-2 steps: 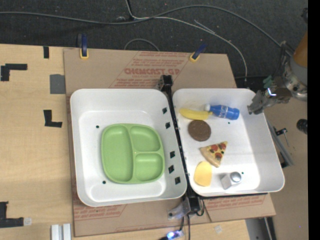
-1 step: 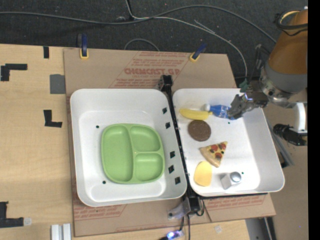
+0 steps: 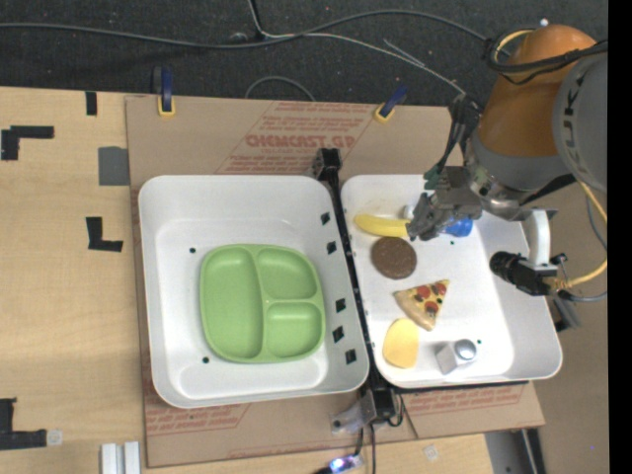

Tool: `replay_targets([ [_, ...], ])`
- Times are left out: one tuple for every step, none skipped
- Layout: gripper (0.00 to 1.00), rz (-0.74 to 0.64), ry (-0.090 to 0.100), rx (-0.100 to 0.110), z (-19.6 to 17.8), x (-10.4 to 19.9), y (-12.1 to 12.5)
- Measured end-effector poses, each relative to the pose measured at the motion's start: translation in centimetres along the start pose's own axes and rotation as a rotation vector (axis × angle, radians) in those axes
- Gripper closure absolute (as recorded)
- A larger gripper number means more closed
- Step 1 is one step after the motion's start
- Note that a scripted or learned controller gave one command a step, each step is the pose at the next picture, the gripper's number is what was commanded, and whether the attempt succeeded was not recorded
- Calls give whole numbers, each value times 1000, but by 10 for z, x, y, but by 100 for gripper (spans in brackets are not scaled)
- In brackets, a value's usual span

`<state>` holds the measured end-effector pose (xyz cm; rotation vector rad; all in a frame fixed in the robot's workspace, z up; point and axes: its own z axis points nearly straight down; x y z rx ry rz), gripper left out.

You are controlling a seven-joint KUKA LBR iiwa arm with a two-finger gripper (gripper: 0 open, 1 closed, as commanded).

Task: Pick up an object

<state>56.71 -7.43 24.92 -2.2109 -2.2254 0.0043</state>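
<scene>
While tool (image 3: 423,221) hangs low over banana (image 3: 381,226) in right bin (image 3: 513,309), cookie (image 3: 393,257) just below; grip state, can't tell.

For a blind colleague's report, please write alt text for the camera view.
The gripper hangs low over the right bin, at the end of a banana. That bin also holds a brown cookie, pizza slice, yellow piece and grey block; the left bin holds a green divided plate.

- I read this as a robotics lab: grey industrial arm (image 3: 553,97) with orange band.
- Cardboard sheet (image 3: 286,141) clamped to the wooden bench (image 3: 59,265).
- Loose black cables (image 3: 296,28).
</scene>
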Motion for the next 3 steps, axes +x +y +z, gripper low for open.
replay_targets([
  [100, -1, 0, -2, -1, 59, 3],
  [100, -1, -1, -1, -2, 114, -1],
  [100, 0, -2, 1, 18, 164, -11],
])
